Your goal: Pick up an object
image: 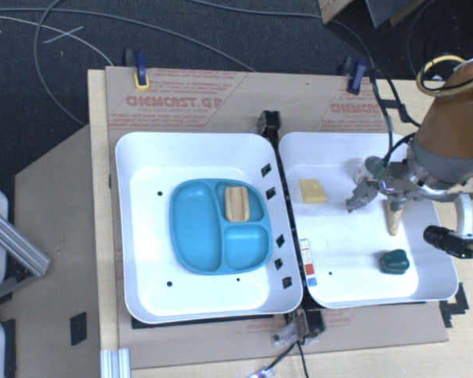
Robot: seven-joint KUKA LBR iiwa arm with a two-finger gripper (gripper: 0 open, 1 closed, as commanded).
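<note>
1. A slim tan piece point(393, 222) is lying in the right bin point(339, 286), toward its right edge. Its long axis is running from the bin's far edge to its near edge, and its narrower end is pointing at the near edge. Its upper end is disappearing under the wrist, so its full length is hard to make out.
2. The gripper point(376, 201) is hanging just above and left of that piece. Whether its jaws are apart or together I cannot tell, and nothing is showing clamped in them.
3. A pale yellow block point(313, 191) is sitting left of the gripper, near the bin's left edge, lying roughly square to the bin's edges.
4. A dark green lump point(394, 261) is resting near the bin's near right corner, well apart from the yellow block; its shape is too small to read.
5. The grey arm point(449, 136) is reaching in from the right and is being cut off by the picture's edge.
6. In the left bin point(142, 290), a blue divided tray point(197, 227) is holding a tan wooden block point(236, 203) in its far right compartment, long axis running far to near.
</note>
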